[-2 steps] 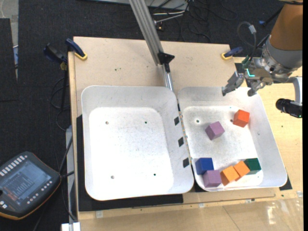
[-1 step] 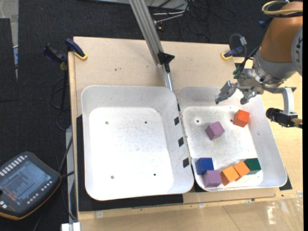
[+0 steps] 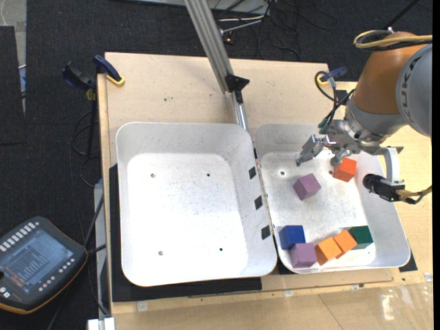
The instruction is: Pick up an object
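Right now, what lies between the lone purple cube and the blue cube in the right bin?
In the camera view, nothing: the stretch from the purple cube down to the blue cube is bare white bin floor.

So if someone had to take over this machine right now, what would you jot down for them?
Gripper: over the back of the right bin; an orange cube sits right beside it, grip unclear.
Loose in that bin: purple cube mid-bin; blue cube, second purple cube, orange block and green block along the front edge.
Done: no confirmed pick.
Left: secure and lift one object.
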